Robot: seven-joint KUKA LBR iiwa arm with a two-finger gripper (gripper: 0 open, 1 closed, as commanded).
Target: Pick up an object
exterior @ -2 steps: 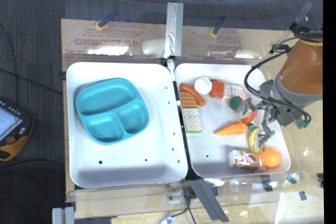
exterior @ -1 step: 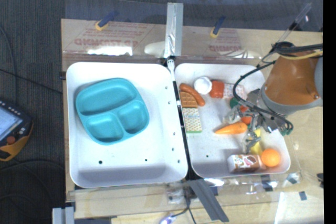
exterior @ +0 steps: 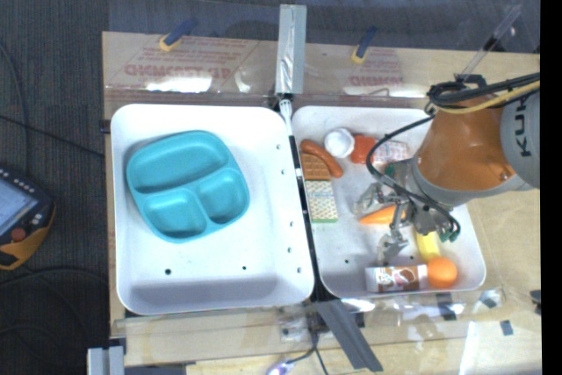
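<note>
Camera view, looking down at a slant on a pale wooden surface [exterior: 492,66] bearing two shallow white plastic bins side by side.

Left bin [exterior: 263,277], centre-left of frame: holding a turquoise plastic tray with three compartments [exterior: 186,183], lying in its upper half.

Right bin [exterior: 327,277], centre-right of frame: scattered with small objects. Near its upper left, a brown bread-shaped toy [exterior: 318,160]; just below it, a pale green patterned rectangular packet [exterior: 322,203]. Above centre, a white round cap-like item [exterior: 338,140] touching a small orange-red piece [exterior: 363,147]. At mid-bin, an orange carrot-shaped toy [exterior: 379,214]. Along the lower edge, a small brown-and-white labelled packet [exterior: 397,278] touching an orange ball-shaped fruit [exterior: 442,272], with a yellow banana-shaped piece [exterior: 427,244] just above.

Grey arm with orange band [exterior: 470,149], entering from the right of frame, with metal pincer [exterior: 394,243] hanging low over the right bin, just above the labelled packet and below the carrot toy. Pincer fingers spread or pressed together: cannot tell; nothing seen between them.
</note>
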